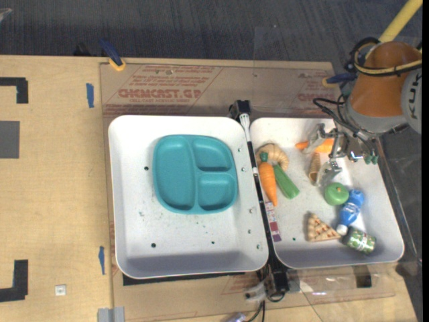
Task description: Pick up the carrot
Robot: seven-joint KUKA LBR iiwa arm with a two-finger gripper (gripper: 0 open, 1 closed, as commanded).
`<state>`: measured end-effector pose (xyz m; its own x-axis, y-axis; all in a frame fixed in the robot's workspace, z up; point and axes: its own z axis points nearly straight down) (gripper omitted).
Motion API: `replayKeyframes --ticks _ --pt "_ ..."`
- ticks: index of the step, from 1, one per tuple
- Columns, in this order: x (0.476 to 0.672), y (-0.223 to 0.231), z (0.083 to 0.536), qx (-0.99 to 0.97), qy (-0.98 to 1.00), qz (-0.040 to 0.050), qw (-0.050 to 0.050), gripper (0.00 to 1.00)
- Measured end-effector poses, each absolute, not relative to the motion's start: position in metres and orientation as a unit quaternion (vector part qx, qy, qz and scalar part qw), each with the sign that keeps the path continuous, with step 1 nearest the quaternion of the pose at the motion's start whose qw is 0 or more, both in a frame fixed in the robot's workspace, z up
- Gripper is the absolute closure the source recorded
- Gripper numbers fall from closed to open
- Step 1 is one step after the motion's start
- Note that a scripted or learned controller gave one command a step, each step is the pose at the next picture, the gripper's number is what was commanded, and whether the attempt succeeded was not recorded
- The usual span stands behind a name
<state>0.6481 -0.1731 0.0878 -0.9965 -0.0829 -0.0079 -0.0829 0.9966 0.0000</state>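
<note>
Crowding: you saw the tapered orange carrot [268, 182] pressed between a green pod [286, 182] and bin wall [251, 154].
Gripper [333, 154]: spread unreadable, upper right.

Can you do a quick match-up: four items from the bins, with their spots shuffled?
Items:
1. teal tray
2. carrot
3. pizza slice
4. green can

Places:
A. right bin, against its left wall
B. left bin, middle
C. right bin, near right corner
D. right bin, toward the near edge, just left of the can

Pairs: 1-B, 2-A, 3-D, 4-C
</note>
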Motion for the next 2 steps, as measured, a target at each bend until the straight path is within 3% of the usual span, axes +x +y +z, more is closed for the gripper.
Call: replayKeyframes --ticks 1,2 --pt "0.663 -0.191 0.086 -0.023 1.0 0.0096 -0.014 0.0" --pt "0.664 -0.214 0.086 0.006 1.0 0.0105 -0.014 0.0"
